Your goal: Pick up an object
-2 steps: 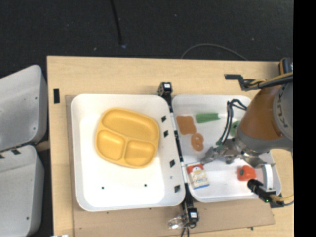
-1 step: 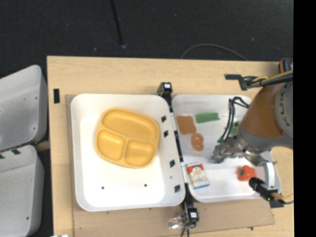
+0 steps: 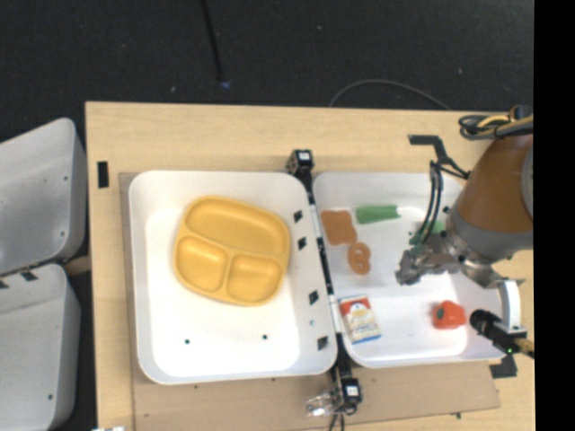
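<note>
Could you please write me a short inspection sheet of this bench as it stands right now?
Surface: wooden bench bearing a left bin and a right bin.
Job's things: in the right bin, brown block, green piece, orange lump, small carton, red piece.
Clutter: yellow divided tray in the left bin.
Grippers: gripper low over the right bin, nothing seen between its fingers.
Cables: thin wire looping behind the bench.
Surroundings: dark floor, white panels at left.
</note>
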`<state>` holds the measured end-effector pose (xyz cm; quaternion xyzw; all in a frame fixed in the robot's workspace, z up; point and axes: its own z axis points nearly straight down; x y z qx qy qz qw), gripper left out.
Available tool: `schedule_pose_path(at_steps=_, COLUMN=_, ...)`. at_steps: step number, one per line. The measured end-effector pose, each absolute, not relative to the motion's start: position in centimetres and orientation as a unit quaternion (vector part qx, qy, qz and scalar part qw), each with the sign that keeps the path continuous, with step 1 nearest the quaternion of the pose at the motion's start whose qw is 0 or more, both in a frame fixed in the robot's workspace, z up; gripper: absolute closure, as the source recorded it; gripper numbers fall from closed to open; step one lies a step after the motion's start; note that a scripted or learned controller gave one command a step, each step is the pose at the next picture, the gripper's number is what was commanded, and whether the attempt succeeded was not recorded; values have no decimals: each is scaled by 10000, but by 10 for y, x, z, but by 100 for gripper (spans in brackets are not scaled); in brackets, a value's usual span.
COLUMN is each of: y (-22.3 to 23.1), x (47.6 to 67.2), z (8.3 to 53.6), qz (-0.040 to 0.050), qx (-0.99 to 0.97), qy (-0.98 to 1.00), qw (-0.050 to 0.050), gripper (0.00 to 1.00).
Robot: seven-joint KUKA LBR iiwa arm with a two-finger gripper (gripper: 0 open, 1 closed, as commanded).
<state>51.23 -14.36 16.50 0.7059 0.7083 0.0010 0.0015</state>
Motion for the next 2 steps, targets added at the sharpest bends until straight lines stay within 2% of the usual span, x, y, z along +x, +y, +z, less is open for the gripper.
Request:
schedule_pose_path(at_steps=1, y=-145, x=514, z=211, qz=9, qx=7058, qy=7085, qw=18, gripper=100)
schedule_pose_path(at_steps=2, y=-99, x=538, z=219, qz=4, qx=7046, qy=7096, qw=-4, gripper=100)
